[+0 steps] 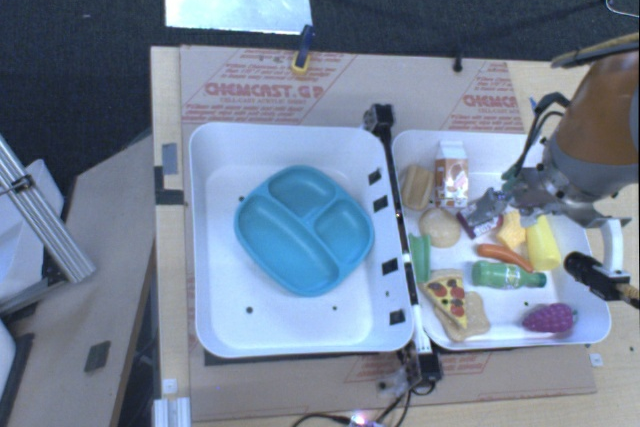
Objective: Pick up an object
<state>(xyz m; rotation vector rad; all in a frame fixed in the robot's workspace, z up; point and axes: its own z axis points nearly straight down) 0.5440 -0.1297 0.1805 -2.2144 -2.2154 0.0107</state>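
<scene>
Grey claw (492,206) sits low in the right bin (590,320), among toy food just beside the yellow block (543,244) at its 4 o'clock; grip state cannot be determined. Blue tray (303,229) occupies the left bin (215,315).

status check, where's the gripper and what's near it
Gripper low in right bin, no object seen held. Orange carrot, green bottle just below. Toys crowd close.
</scene>
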